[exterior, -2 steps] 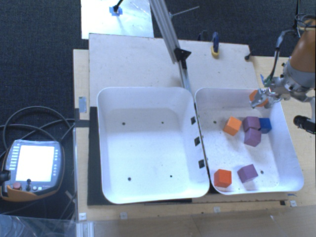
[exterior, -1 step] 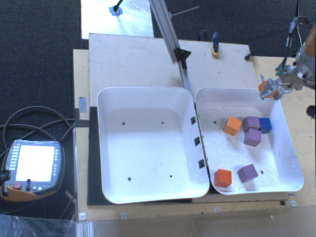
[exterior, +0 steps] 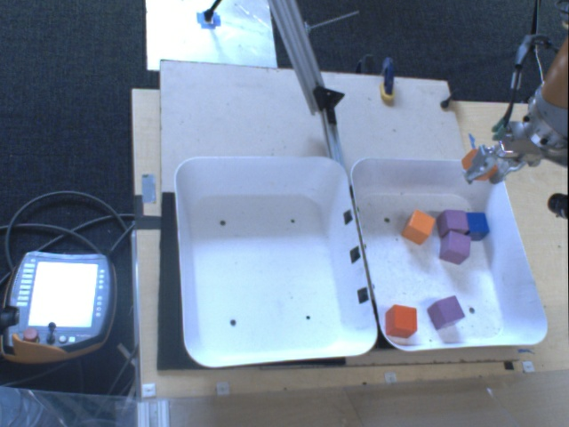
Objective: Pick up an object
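One orange block [exterior: 472, 160] sits pinched between the fingers of the gripper [exterior: 483, 164], raised over the right bin [exterior: 524, 274]'s far rim. The hold looks shallow, so I judge a jolt could drop it outside the bin.

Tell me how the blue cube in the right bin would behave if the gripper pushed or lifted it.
The blue cube looks rigid, with flat faces and sharp edges, so it would probably slide rather than roll. It sits against a purple cube, so a push would likely shift that one too. Being small, it is probably light, though its weight cannot be judged from this view.
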